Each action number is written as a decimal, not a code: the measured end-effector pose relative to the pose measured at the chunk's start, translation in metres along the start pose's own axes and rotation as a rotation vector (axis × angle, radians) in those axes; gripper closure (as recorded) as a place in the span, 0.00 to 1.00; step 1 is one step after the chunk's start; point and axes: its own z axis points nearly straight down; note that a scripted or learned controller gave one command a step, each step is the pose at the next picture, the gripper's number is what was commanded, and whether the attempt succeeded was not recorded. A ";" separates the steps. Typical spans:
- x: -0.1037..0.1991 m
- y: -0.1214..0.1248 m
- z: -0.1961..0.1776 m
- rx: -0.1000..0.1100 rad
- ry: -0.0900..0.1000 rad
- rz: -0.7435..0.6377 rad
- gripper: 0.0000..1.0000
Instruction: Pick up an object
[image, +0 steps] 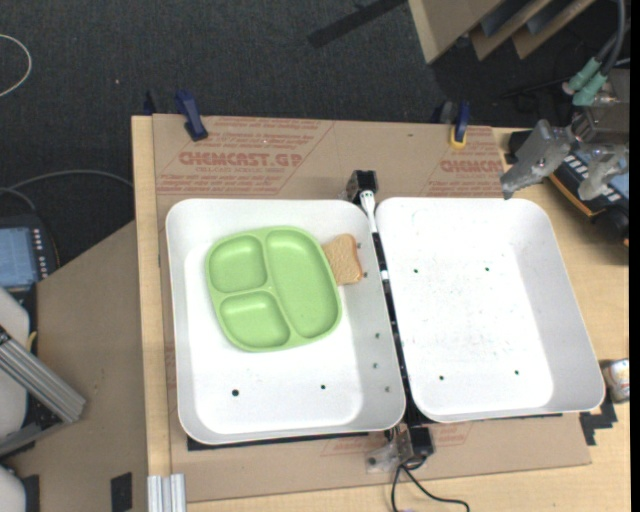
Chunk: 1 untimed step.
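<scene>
A green three-compartment plate (272, 288) lies in the left bin (200, 395), toward its back. Against the plate's right rim rests a tan slice of toast (344, 259), close to the divider between the bins. My gripper (527, 163) hangs at the upper right, just beyond the far right corner of the right bin (480, 310), well away from both objects. Nothing can be seen in it.
Both bins sit on a brown cardboard sheet (250, 155) held by blue and yellow clamps at the back edge. A black clip (362, 184) joins the bins at the back. Cables and equipment crowd the right side behind the arm.
</scene>
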 end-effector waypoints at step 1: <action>-0.111 -0.002 0.000 -0.004 -0.007 0.024 0.00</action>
